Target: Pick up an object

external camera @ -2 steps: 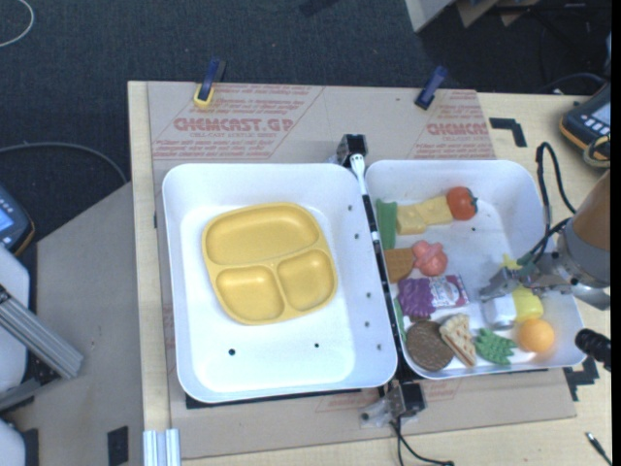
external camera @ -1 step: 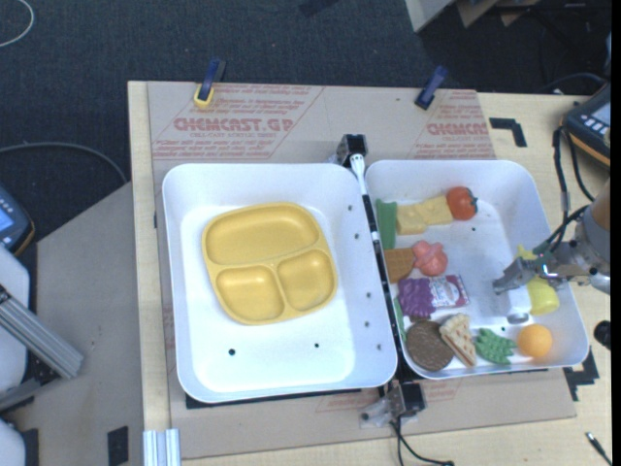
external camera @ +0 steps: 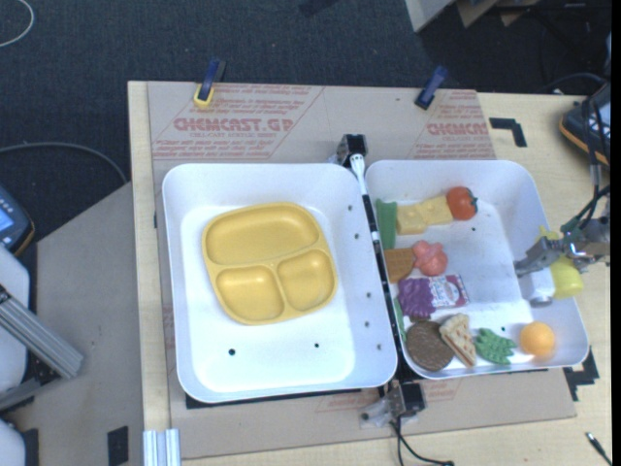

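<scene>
The right bin (external camera: 505, 187) holds several toy foods: a yellow cheese wedge (external camera: 423, 215), a red tomato (external camera: 462, 203), a pink piece (external camera: 430, 257), a purple packet (external camera: 433, 293), a brown cookie (external camera: 428, 346), a sandwich slice (external camera: 457, 338), a green leafy piece (external camera: 495, 346) and an orange fruit (external camera: 537, 339). My gripper (external camera: 545, 260) is low over this bin's right side. A yellow-green fruit (external camera: 567, 281) lies right against it, partly covered by the gripper.
The left bin (external camera: 184, 260) carries a yellow three-compartment tray (external camera: 269, 260). A green strip (external camera: 387, 223) and an orange cracker (external camera: 399, 264) lie along the right bin's left wall. Clamps (external camera: 207, 83) sit on the cardboard behind the bins.
</scene>
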`<state>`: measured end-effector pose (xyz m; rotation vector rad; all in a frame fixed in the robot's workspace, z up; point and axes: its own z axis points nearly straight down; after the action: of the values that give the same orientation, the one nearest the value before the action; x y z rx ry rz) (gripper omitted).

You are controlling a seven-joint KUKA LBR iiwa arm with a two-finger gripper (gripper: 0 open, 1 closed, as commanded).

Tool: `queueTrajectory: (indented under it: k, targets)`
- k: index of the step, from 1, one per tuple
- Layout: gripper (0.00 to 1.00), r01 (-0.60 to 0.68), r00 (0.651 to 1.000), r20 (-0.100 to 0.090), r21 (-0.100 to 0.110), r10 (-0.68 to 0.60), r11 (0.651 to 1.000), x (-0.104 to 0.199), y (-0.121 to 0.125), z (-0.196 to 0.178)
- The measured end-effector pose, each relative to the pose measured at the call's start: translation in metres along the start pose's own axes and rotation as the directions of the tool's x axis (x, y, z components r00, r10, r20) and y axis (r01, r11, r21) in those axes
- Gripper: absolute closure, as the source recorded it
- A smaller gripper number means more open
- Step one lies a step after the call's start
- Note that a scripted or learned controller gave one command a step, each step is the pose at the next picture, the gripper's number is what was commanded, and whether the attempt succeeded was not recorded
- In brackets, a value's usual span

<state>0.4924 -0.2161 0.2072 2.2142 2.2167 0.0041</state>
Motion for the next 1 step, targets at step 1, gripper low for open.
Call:
queueTrajectory:
  k: [1]
  targets:
    - [1.0, 0.001, 1.0, -0.001, 0.003, -0.001, 1.0, -0.0004, 0.0012, -0.0188]
